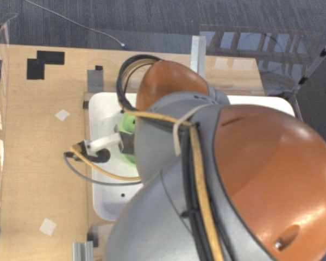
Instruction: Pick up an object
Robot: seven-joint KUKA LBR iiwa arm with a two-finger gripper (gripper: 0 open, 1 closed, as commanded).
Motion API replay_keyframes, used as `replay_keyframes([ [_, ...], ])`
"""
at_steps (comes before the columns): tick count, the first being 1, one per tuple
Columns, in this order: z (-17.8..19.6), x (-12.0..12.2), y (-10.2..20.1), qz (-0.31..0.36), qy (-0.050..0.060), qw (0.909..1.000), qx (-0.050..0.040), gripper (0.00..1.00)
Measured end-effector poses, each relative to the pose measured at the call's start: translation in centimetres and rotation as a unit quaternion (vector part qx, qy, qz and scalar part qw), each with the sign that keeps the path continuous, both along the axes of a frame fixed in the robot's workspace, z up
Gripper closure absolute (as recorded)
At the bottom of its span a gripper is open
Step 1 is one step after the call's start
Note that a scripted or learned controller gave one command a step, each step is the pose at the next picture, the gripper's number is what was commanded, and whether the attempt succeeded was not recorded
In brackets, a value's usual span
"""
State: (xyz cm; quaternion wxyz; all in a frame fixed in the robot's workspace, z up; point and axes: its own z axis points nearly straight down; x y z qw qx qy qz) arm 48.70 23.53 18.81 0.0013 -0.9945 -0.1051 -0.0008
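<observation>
A robotics lab, by its fittings: a grey and orange industrial arm (233,184) trailing cables over a pale wooden worktop (38,167); a shallow white bin (100,110) fixed on it; clear guard panels (0,91) at the edges; dark carpet (152,10) beyond.

wooden bench (38,173), black markers (43,63), perhaps tape
</observation>
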Motion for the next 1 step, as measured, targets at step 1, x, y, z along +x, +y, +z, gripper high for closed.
replay_keyframes([
  [1,10.64,2.13,-0.06,0.152,-0.002,0.9883,-0.0004,1.00],
])
